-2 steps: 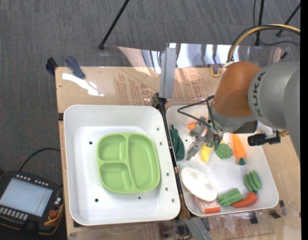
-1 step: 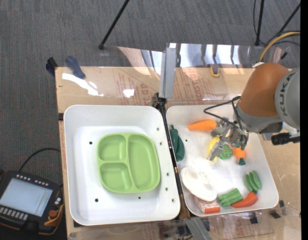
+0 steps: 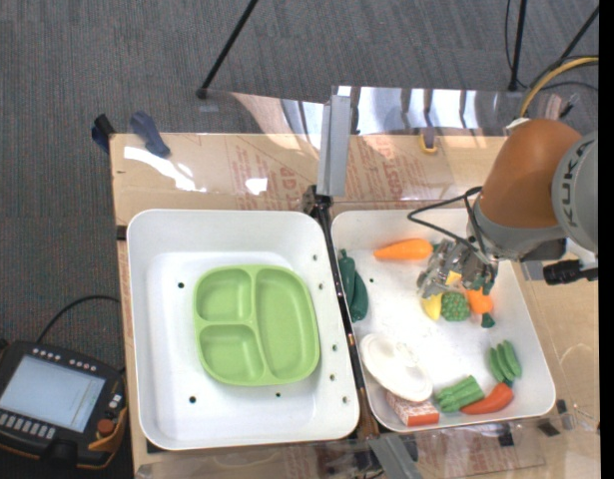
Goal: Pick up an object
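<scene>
Gripper (image 3: 452,273) sits low in the right bin (image 3: 542,359), in its upper middle part, over a tight cluster of toy food. Cannot tell from this angle whether it is grasping anything or released. Directly under and beside it: a yellow piece (image 3: 432,305), a green broccoli (image 3: 454,307) touching the yellow piece, and a small orange piece (image 3: 480,301) just right of the broccoli. All three lie on the bin floor as far as can be seen.

A carrot (image 3: 403,250) lies just left of the gripper, apart from the cluster. A dark green vegetable (image 3: 353,289) lies along the bin's left wall. Toward the near edge: a white shell-like piece (image 3: 395,366), a small red-and-white block (image 3: 413,413) touching it, green beans (image 3: 458,393) and a red pepper (image 3: 491,399) side by side, a green pod (image 3: 505,360) near the right wall.

Left bin (image 3: 157,267) holds a green divided plate (image 3: 257,324), lying flat at centre.

A teach pendant (image 3: 52,397) lies on the floor left of the bench (image 3: 202,173).
</scene>
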`<state>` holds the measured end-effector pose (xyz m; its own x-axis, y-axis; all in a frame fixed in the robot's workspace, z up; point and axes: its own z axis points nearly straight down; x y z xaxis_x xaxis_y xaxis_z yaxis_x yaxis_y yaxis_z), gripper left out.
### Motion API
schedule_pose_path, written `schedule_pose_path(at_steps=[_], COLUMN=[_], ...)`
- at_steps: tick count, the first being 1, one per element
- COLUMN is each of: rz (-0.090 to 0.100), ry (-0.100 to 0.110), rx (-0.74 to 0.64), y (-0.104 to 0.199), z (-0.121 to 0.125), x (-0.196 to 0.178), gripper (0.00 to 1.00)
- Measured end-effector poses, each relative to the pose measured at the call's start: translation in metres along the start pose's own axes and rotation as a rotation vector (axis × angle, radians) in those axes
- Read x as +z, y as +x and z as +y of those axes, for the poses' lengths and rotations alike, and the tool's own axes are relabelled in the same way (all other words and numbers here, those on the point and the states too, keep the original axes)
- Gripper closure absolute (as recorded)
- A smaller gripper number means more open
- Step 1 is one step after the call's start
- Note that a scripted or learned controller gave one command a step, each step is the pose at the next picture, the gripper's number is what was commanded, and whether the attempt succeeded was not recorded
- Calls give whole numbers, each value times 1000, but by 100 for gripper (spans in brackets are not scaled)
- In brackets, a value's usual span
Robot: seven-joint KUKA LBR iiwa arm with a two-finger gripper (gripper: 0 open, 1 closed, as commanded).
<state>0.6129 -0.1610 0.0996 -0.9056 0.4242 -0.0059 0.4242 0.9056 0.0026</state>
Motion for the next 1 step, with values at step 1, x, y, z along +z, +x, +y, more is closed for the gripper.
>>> schedule_pose_path(at_steps=[1], rz=[5], ry=[0], rx=[-13], y=[-4], z=[40], x=[12], gripper=[100])
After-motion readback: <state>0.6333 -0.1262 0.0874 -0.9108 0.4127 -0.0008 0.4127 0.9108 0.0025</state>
